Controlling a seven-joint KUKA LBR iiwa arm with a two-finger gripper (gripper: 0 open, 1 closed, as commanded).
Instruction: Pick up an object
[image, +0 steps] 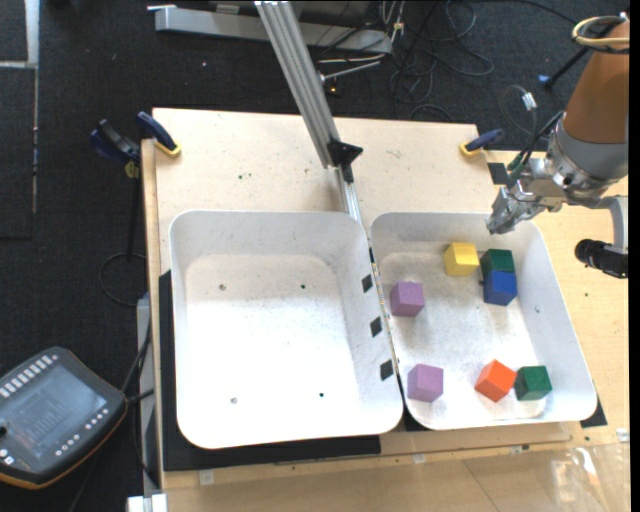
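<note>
Arm (600, 100) cut off at right edge, tool (505, 218) fingers too small to tell

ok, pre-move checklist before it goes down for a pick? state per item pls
1. Gripper carrying nothing: ok, no block between its tips.
2. Finger opening: cannot tell, too small and blurred.
3. Targets present: ok, right bin holds a yellow block, blue block, two purple blocks, an orange block and a green block.
4. Clearance round nearest targets: not ok, a dark green block touches the blue one, yellow close beside.
5. Isolated option: ok, upper purple block stands apart.
6. Gripper over a block: not ok, it sits above the bin's far rim.
</note>
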